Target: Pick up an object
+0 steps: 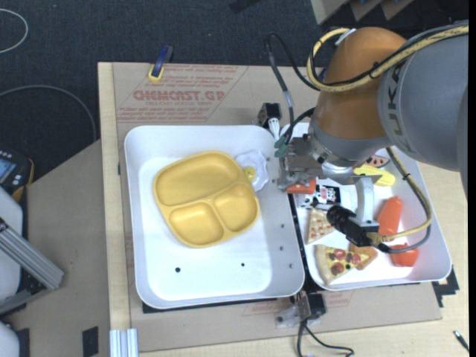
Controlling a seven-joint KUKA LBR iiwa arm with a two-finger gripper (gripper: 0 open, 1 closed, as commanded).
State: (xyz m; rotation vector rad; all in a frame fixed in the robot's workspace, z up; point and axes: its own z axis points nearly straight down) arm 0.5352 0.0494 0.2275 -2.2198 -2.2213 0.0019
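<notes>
The arm is hanging low over the right bin (439, 262), its gripper (303, 175) by the far-left corner above the pizza slices (336, 245) and orange carrot (390, 216), grip unreadable, nothing visibly lifted, so the pick is looking undone.

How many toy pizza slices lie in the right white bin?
2: one pale triangular toy pizza slice near the bin's left wall, and one toy pizza slice with red toppings at the front. The grey arm may hide others.
</notes>
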